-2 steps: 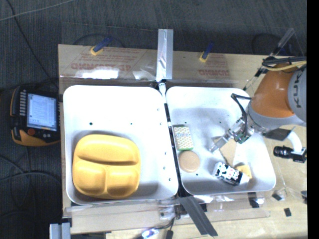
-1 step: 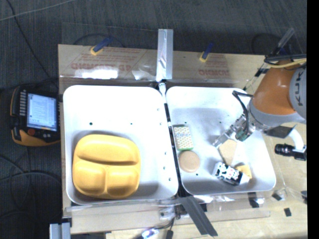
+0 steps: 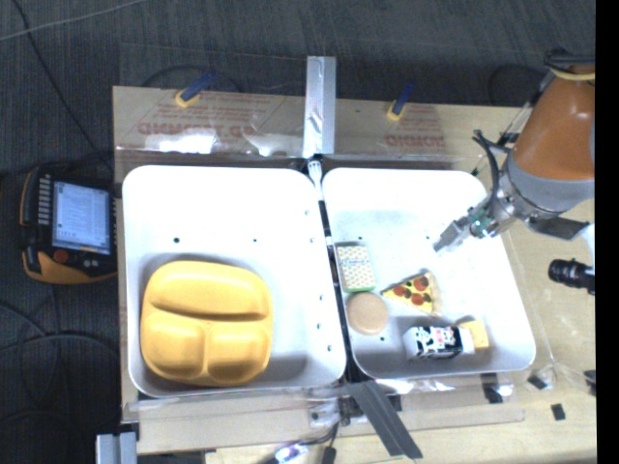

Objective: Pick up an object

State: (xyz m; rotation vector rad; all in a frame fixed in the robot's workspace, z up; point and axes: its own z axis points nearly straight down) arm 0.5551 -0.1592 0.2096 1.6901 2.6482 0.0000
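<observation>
The grey arm with an orange band (image 3: 566, 129) enters from the right edge, where its upper body is cut off. Its tool (image 3: 453, 236) hangs over the upper right part of the right shallow white bin (image 3: 387, 196), pointing down and left; the tip is small and blurred, so whether it is spread or pressed together cannot be told, and nothing is seen between its tips. The right bin holds five small items grouped in its lower left area, well apart from the tool: a green-and-white patterned rectangular packet (image 3: 355, 267) beside the dividing wall, a round tan disc (image 3: 368, 313) just below it, a triangular toy pizza slice with red dots (image 3: 414, 291) to the right of the disc, a black-and-white spotted block (image 3: 431, 341) near the front wall, and a small yellow block (image 3: 474, 335) touching its right end. The left shallow white bin (image 3: 213, 201) holds a large yellow rounded plastic form (image 3: 205, 319) in its front half. A handheld pendant with a lit screen (image 3: 70, 222) lies left of the surface (image 3: 556, 307).
</observation>
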